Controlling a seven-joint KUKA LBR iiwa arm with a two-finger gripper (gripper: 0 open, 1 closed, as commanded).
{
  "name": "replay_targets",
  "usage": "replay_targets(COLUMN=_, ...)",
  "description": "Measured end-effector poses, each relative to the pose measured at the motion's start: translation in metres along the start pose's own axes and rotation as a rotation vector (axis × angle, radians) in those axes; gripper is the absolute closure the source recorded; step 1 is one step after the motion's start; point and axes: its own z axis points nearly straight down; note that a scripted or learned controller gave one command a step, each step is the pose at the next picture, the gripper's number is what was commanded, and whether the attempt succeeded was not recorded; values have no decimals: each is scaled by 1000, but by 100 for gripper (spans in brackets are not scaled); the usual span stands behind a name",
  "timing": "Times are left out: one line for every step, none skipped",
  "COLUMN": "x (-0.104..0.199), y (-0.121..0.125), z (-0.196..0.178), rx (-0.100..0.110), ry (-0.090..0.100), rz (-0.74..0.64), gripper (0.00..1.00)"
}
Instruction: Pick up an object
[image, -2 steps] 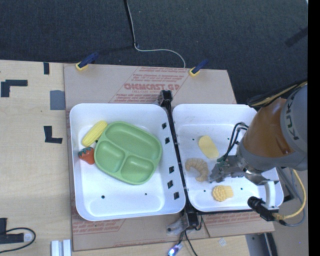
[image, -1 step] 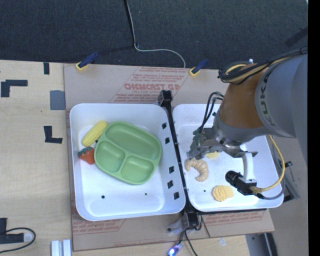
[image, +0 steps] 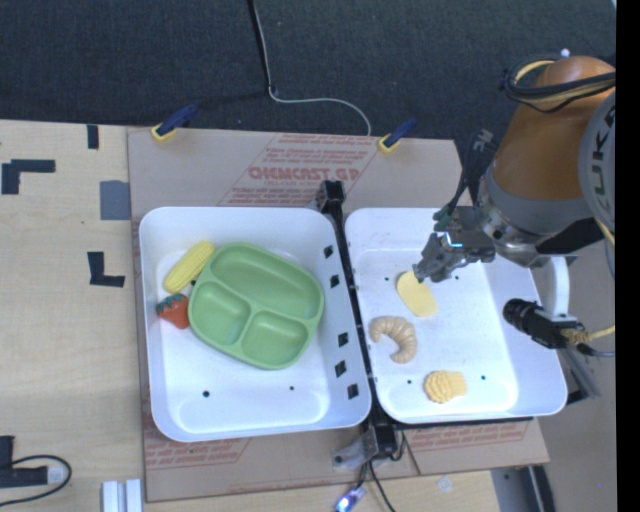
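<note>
Brown cardboard on the bench carries two shallow white bins. Right of centre, the dark two-finger gripper (image: 436, 268) hangs over the right bin (image: 520, 390), touching a pale yellow flat piece (image: 416, 295); whether its fingers are open I cannot tell. Below lie a tan croissant (image: 396, 336) and a yellow corn chunk (image: 445, 385).
</note>
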Motion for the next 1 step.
replay_targets(x=74, y=-44, z=-70, rx=4, ry=5, rz=-9, gripper=100)
